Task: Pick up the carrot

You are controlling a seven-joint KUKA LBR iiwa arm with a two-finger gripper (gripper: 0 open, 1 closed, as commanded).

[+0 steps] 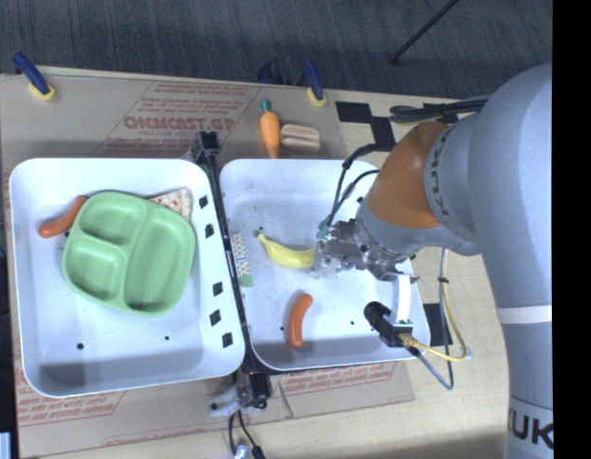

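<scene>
The carrot [269, 130] lies on the bench beyond the right bin's [276, 175] far rim. The gripper [326, 256] hovers beside the banana [286, 252], its state unreadable. It should probably lift clear of the rim first.

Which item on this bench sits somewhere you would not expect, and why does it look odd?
The carrot lies outside both bins, on the cardboard beyond the right bin's far rim, beside a small tan block. The gripper is down inside that bin near the banana, away from the carrot it should pick.
</scene>
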